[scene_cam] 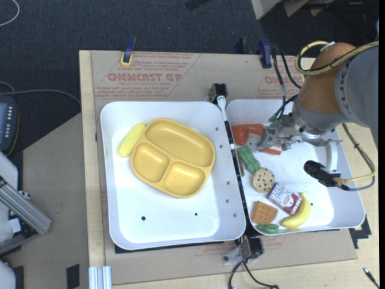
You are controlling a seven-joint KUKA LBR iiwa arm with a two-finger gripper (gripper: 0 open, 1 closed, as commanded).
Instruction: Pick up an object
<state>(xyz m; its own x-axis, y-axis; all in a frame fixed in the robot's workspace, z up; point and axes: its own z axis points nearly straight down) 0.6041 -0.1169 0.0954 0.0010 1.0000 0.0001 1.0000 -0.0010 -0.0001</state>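
Carrot is lying near the right bin's far-left corner; my claw is hovering just beside it, its state unclear to me.

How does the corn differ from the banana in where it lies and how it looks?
The corn lies in the left bin, against the yellow tray; the banana lies in the right bin, by the red packet. The corn is straight and bumpy; the banana is curved and smooth. Both are yellow toy foods.
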